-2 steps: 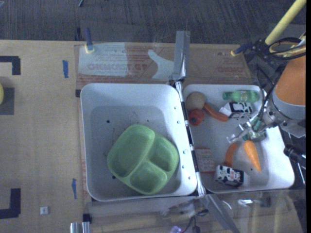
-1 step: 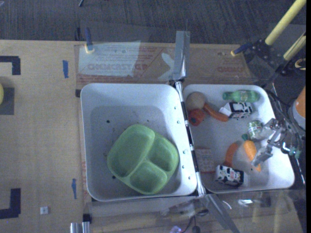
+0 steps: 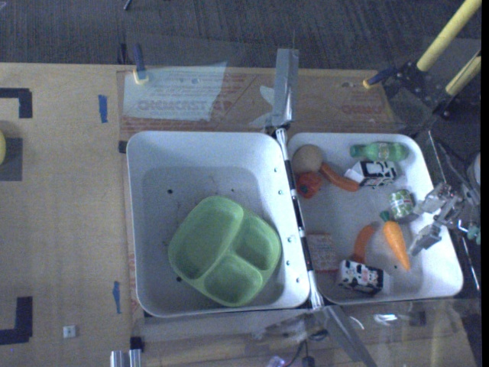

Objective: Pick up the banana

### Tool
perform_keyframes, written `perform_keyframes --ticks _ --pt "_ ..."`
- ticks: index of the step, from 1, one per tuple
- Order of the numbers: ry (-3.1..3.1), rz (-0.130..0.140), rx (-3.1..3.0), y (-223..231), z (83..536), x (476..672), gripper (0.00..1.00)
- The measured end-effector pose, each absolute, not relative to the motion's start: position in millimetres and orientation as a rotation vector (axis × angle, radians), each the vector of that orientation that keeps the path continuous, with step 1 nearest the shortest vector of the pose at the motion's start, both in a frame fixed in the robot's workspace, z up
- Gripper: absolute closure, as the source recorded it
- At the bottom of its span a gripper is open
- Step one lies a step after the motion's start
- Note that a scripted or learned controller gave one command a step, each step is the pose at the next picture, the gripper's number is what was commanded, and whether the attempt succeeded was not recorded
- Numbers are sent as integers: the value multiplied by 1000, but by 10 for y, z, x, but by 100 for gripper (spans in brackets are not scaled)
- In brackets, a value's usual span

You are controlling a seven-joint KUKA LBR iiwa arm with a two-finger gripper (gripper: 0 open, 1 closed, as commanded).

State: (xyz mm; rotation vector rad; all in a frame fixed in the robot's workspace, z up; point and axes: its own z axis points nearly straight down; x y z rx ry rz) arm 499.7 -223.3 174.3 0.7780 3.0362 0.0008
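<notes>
Pincer [image 3: 437, 219], open or closed I cannot tell, sits over the right bin [image 3: 451, 281]; the banana, which I can't identify for sure, I'd grip gently mid-body.

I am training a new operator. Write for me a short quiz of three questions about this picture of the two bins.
1. In the right bin, which thing lies closest to the gripper? A) carrot B) green bottle C) brown ball
2. True or false: the green divided plate lies in the right bin.
3. Fill in: the plate has ___ compartments.

Key: 1 A. 2 False; it lies in the left bin. 3 three.
</notes>
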Motion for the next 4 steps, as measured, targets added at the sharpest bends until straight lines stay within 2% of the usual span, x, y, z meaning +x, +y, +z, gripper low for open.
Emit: perform_keyframes --ticks 1,2,3,4 --pt "2709 1 1592 -1909 1423 4997 0" --pt "2748 4 1512 -1832 864 5188 0" --pt "2536 1 1849 -1378 1728 4887 0" --pt "2532 3 1847 -1380 1828 4898 100"
